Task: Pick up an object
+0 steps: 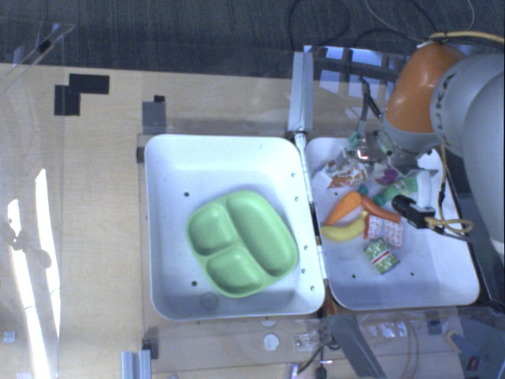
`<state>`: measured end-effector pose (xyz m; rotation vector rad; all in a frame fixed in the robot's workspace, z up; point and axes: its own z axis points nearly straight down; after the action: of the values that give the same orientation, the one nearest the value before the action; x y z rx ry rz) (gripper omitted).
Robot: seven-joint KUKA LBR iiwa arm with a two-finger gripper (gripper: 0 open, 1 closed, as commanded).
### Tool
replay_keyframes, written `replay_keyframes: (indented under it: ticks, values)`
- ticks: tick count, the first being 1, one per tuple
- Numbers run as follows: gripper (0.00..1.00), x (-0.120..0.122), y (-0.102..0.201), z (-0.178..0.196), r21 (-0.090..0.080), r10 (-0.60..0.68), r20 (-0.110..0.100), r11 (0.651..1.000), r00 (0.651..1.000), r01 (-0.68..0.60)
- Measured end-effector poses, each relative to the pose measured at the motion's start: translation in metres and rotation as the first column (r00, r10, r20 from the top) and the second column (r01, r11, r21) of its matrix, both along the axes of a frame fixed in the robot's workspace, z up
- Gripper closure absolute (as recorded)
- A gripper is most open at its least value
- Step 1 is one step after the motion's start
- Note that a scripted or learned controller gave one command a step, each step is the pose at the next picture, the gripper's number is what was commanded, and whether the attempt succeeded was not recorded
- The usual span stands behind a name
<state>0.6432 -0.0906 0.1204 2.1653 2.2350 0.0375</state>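
Observation:
The right bin (442, 279) holds a heap of small things. An orange carrot (344, 207) lies beside a yellow banana (344, 230). A red and white carton (384, 228) and a green carton (381, 256) sit just right of them. A crumpled wrapper (344, 172) lies at the back, with small green and purple pieces (392, 188) near it. My gripper (377, 166) hangs low over the back of this heap, under the grey wrist and its orange band (414, 85). Nothing is seen held in it.
The left bin (173, 172) bears a green divided plate (241, 242). A metal divider (300, 93) runs between the two bins at the back. The arm covers the right bin's far right corner. Cables lie on the dark floor behind.

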Motion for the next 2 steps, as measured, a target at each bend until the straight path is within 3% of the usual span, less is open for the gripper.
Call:
replay_keyframes:
  ticks: [1, 2]
  values:
    - [0.0, 0.032, 0.005, -0.011, -0.004, 0.119, 0.002, 0.993, 0.993, -0.119]
    - [0.0, -0.014, -0.012, -0.01, -0.009, 0.171, 0.019, 0.985, 0.985, -0.171]
